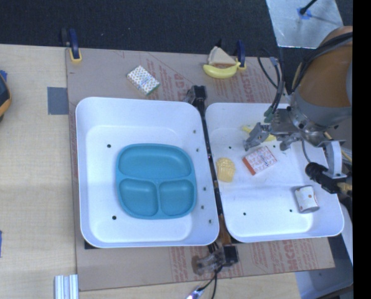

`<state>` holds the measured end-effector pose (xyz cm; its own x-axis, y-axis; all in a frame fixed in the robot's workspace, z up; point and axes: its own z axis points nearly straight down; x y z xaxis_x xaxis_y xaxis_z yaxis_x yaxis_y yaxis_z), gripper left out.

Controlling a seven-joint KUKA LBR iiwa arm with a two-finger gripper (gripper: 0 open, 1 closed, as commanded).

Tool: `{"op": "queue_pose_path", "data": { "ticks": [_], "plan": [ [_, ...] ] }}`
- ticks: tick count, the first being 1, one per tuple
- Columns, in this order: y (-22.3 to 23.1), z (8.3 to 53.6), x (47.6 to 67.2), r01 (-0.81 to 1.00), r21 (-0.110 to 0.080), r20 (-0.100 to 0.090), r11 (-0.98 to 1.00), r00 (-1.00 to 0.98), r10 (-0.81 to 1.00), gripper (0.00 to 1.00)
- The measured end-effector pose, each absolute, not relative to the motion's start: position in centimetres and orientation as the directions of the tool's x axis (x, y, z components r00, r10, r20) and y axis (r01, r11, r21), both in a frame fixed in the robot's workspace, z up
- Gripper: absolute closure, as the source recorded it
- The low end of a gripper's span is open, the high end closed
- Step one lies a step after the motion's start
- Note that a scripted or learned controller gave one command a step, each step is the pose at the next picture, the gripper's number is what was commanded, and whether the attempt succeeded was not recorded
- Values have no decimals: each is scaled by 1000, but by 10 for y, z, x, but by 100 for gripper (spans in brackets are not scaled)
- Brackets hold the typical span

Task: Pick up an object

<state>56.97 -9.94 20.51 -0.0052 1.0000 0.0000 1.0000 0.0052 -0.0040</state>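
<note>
The two-finger gripper hangs over the rear part of the right-hand shallow white bin, reaching in from that bin's right side. Whether its fingers are open or closed cannot be determined; nothing is visibly held between them.

A small yellow object, partly covered by the gripper, lies just beside the gripper's tip toward the left-hand bin. A flat red-and-white packet lies on the bin floor just in front of the gripper, apart from it. A yellow ridged piece resembling a corn cob rests near the right bin's left wall. A small white-and-grey block sits toward the right bin's front right corner.

Above the gripper, the grey arm with its orange band extends off past the right bin's rear right corner.

The left-hand shallow white bin touches the right bin's left side and holds a blue three-compartment plastic tray.

Behind the right bin, on the brown board, a yellow banana-shaped toy lies near the rear left corner. A small patterned white packet lies further left, behind the left bin.
</note>
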Motion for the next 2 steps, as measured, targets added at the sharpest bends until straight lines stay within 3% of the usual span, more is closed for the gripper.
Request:
{"op": "queue_pose_path", "data": {
  "ticks": [1,2],
  "plan": [
    [-141,95,580,1000,4,-3,5,-5,1000,0],
    [-142,107,581,1000,5,-5,9,-9,1000,100]
  ]
}}
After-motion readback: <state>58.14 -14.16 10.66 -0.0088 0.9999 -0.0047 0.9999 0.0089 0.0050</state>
